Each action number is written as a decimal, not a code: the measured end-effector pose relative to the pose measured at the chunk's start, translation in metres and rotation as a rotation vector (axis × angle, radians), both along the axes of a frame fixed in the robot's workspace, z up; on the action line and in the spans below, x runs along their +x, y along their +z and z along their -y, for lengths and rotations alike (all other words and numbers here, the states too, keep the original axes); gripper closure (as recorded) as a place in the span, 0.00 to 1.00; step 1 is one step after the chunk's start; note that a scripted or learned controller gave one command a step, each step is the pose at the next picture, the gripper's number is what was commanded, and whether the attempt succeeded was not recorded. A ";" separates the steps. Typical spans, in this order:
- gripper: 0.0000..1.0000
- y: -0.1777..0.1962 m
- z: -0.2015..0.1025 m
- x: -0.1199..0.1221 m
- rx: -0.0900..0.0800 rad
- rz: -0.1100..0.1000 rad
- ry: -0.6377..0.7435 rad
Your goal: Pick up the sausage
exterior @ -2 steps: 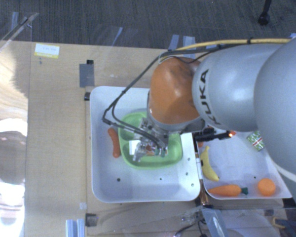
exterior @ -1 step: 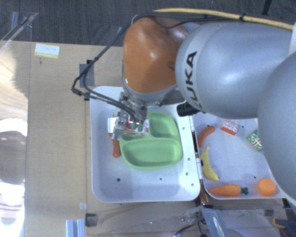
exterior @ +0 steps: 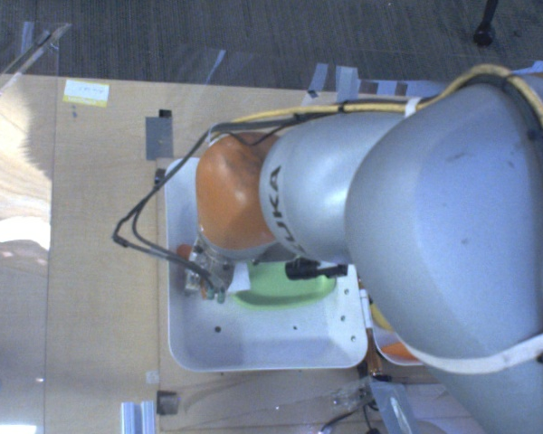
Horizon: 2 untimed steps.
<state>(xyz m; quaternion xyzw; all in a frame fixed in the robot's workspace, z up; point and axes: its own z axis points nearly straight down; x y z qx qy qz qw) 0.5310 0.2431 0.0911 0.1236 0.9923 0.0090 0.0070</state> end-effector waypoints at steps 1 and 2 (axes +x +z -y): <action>1.00 0.059 0.089 -0.042 -0.017 -0.005 0.373; 1.00 0.148 0.033 -0.011 -0.015 -0.002 0.313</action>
